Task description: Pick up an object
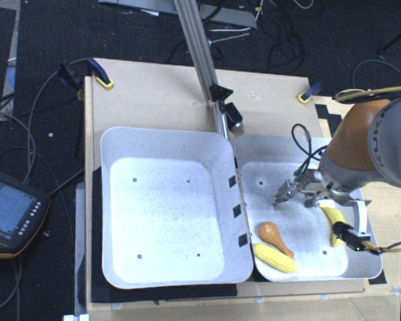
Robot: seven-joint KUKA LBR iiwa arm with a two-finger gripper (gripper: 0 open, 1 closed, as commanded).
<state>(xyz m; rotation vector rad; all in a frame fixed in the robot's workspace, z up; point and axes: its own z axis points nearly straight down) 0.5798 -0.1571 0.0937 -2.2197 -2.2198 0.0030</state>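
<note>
In the right bin (267,172), my gripper (296,195) hangs over the bin floor, above its middle. A yellow banana-shaped piece (332,216) lies just right of the gripper, partly under the wrist. An orange pear-shaped object (277,236) lies below the gripper, apart from it. A yellow oblong object (274,258) rests against the bin's front edge, touching the orange one. I see nothing held in the gripper.
The left bin (114,145) sits beside the right one, and their rims meet at the centre. A slanted metal pole (201,49) rises behind the bins. Cables (302,138) loop off the wrist. Clamps sit at the bench's back corners.
</note>
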